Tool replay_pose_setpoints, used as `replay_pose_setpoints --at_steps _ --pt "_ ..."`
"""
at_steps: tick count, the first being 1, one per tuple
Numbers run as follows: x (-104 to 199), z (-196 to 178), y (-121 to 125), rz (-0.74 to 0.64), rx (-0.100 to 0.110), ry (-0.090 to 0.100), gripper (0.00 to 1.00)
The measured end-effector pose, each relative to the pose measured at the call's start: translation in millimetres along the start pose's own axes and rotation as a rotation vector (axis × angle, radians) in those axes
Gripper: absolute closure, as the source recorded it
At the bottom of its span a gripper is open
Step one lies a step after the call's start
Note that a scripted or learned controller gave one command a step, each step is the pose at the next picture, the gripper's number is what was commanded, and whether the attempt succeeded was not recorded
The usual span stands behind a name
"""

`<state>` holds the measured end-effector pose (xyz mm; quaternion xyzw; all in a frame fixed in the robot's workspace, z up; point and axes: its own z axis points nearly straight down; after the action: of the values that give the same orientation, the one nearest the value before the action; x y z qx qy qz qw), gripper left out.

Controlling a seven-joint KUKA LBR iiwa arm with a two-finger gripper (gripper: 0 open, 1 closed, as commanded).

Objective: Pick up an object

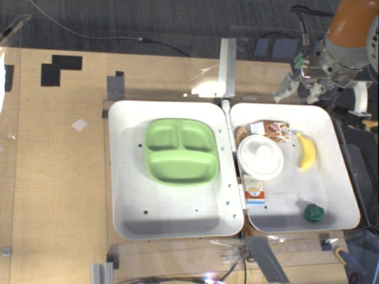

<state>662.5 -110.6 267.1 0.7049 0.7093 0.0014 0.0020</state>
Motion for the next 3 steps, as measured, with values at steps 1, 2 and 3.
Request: replay_pose_setpoints --at_steps 1,2,3 --pt "-39.5 93.0 -27.3 0.023 0.002 0.0 0.0" --pt "-80.9 125.7 -3.5 -0.061 -0.001 -0.001 0.0" --pt "-90.3 152.1 -27.1 -0.031 -0.031 -0.005 0.0"
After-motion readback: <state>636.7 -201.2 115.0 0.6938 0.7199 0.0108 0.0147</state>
